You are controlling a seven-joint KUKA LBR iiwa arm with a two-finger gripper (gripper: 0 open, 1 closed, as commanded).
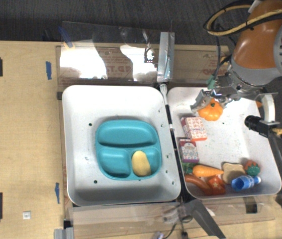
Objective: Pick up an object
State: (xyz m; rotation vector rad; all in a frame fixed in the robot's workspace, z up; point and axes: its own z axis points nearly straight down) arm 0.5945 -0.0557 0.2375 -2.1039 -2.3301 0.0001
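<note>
Gripper over orange toy in right bin

Arm [265, 39] is reaching in from the right, orange band sitting above the wrist, cables looping over the top. Gripper [208, 98] is hanging low in the far part of the right bin [267, 156], right on top of the orange toy [211, 111]. Metal parts are overlapping the toy's top edge. Whether the tool is open or closed on it: cannot tell from this angle, and any hold on the toy is not visible.

Orange toy is sitting on the bin floor, near the far left corner, just beyond the pink box [194, 127]. A second box [189, 150] is lying nearer, close to the divider between the bins. Along the near wall a cluster is lying packed together: carrot [206, 171], red item [211, 184], brown piece [233, 171], blue bottle [242, 182], and a small green and red piece [252, 168], mostly touching one another. All of these are sitting well apart from the gripper.

Left bin [78, 133] is holding a teal tray [123, 138] with compartments. Yellow lemon-like object [141, 163] is resting in the tray's near right compartment.

Both bins are sitting side by side on the bench [16, 148], clear plastic sheet [116, 54] lying behind them.
</note>
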